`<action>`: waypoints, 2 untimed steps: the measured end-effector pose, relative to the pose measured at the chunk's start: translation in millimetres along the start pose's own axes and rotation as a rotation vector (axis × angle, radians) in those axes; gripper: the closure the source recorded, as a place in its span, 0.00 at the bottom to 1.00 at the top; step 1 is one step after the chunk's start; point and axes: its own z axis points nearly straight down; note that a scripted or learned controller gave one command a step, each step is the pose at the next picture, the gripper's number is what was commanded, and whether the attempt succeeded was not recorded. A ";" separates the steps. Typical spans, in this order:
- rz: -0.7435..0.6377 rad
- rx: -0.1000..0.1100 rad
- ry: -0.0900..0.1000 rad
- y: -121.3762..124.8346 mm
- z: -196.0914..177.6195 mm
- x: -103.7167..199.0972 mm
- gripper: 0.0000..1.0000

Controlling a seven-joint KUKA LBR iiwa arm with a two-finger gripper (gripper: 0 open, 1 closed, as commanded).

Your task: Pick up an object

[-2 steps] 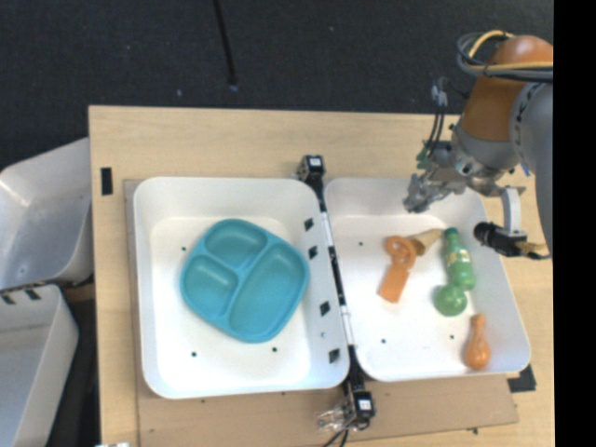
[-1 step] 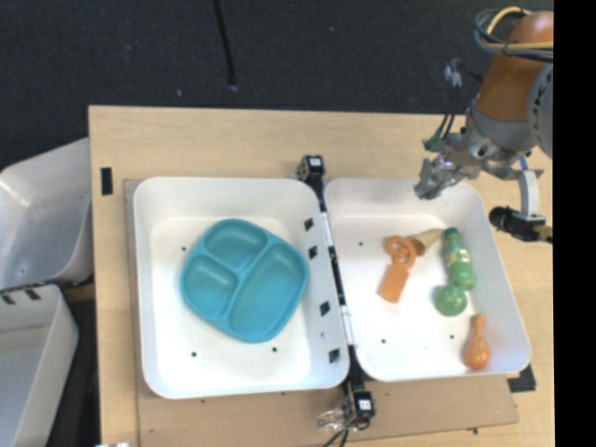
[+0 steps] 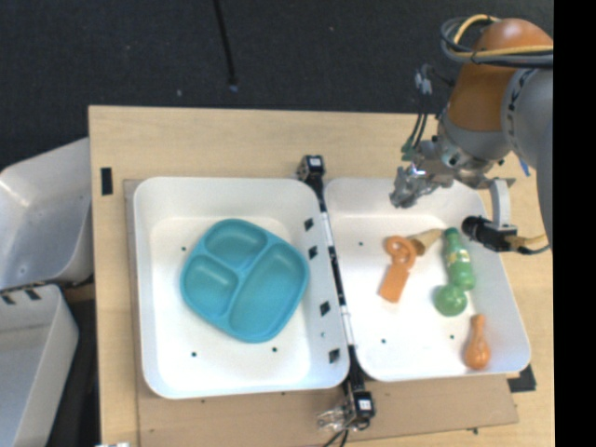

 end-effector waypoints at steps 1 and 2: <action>-0.001 0.001 0.001 -11.8 -2.0 41.3 1.00; -0.002 0.001 0.002 -19.4 -0.5 94.4 1.00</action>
